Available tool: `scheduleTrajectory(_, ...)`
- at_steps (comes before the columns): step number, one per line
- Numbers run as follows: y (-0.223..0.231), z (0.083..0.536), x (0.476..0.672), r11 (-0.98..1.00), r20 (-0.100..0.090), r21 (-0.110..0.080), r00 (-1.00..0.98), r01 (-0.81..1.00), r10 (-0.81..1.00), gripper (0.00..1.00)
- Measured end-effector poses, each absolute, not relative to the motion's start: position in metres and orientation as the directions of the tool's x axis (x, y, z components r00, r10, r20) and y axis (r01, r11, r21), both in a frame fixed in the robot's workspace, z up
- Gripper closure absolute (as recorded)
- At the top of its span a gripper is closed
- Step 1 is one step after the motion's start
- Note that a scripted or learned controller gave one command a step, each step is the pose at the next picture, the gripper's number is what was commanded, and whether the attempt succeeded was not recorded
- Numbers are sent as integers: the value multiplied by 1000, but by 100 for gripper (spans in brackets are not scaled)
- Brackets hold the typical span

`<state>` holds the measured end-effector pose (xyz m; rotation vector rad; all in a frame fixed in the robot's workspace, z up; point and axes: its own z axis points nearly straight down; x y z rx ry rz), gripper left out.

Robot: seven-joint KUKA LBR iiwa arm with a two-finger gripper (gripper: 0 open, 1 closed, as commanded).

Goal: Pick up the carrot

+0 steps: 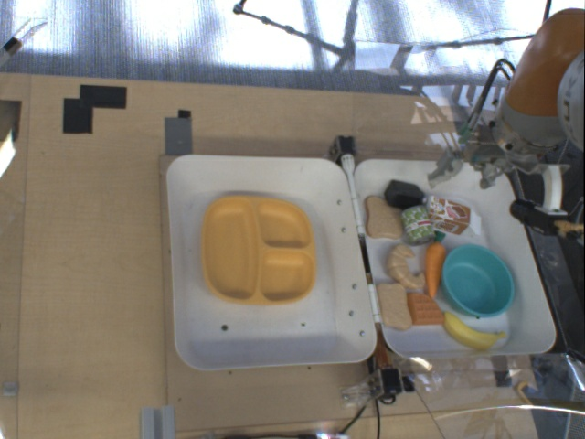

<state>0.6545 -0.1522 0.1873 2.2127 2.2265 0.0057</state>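
Note:
The carrot [434,269] is a small orange cone lying lengthwise in the right bin [539,323], wedged between a croissant [402,265] on its left and a teal bowl [476,280] on its right. My gripper [466,169] hangs over the bin's far right part, well beyond the carrot and above a small carton [451,214]. Its fingers are spread open with nothing between them.
Around the carrot lie a green can [419,224], a bread slice [383,216], a black item [402,193], a waffle [425,309], a toast piece [395,305] and a banana [473,333]. The left bin [192,337] holds a yellow divided plate [259,248].

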Motion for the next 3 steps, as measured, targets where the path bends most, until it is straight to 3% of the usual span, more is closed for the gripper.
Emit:
scheduleTrajectory(1, -132, 110, 587, 156, 4, -4, -156, 988, 988, 0)
scheduleTrajectory(2, -128, 89, 561, -51, 4, 7, 51, 999, 999, 0)
scheduleTrajectory(3, -126, 102, 565, -47, 6, 14, 47, 999, 999, 100)
